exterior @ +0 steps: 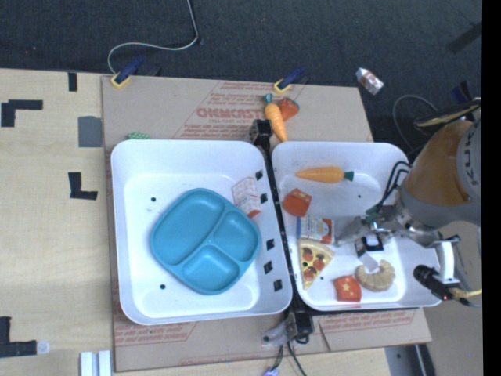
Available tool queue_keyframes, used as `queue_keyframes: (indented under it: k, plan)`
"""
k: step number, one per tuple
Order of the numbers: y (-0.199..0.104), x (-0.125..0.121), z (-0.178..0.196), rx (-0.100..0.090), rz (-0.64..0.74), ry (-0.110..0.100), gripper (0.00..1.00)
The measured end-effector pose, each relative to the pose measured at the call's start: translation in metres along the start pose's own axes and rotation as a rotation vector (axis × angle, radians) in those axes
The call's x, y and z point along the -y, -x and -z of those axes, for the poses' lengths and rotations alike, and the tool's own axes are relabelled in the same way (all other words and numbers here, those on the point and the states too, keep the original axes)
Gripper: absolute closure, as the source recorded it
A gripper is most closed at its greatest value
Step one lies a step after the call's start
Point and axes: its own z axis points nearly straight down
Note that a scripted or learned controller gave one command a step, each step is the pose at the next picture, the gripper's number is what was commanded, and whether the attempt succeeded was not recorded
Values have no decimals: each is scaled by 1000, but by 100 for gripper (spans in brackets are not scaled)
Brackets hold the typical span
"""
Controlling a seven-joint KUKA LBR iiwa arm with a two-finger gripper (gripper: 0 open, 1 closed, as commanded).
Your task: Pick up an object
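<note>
Gripper (369, 240) hangs low in the right white plastic bin (337, 153), toward its 4 o'clock side; whether the fingers are open or closed I cannot tell, since the view there is cluttered. Just at its 6 o'clock lies a beige ring-shaped bagel toy (376, 276). At its 9 o'clock sits a small printed carton (315, 228), and at 11 o'clock an orange plastic carrot (322, 175). The left white bin (125, 210) holds a blue sectioned plastic tray (205, 240).
</note>
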Motion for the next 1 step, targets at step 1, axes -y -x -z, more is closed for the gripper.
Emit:
queue_keyframes:
  k: [1]
  plan:
    - [1,-1,10,2,0,1,100]
